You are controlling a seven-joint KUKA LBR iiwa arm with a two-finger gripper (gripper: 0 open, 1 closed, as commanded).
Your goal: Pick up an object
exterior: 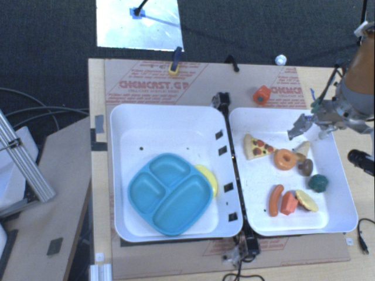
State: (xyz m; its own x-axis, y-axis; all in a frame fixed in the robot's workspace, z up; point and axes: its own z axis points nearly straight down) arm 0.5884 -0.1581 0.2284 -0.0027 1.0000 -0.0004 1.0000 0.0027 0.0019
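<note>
Right bin (pixel 343 215): gripper (pixel 309 127) spread apart, holding nothing, donut (pixel 285 158) just below-left.

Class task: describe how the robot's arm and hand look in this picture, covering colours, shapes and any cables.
The arm is a rounded grey body with an orange band above the wrist. Its hand is grey metal, ending in slim fingers. Thin dark cables run alongside the wrist.
</note>
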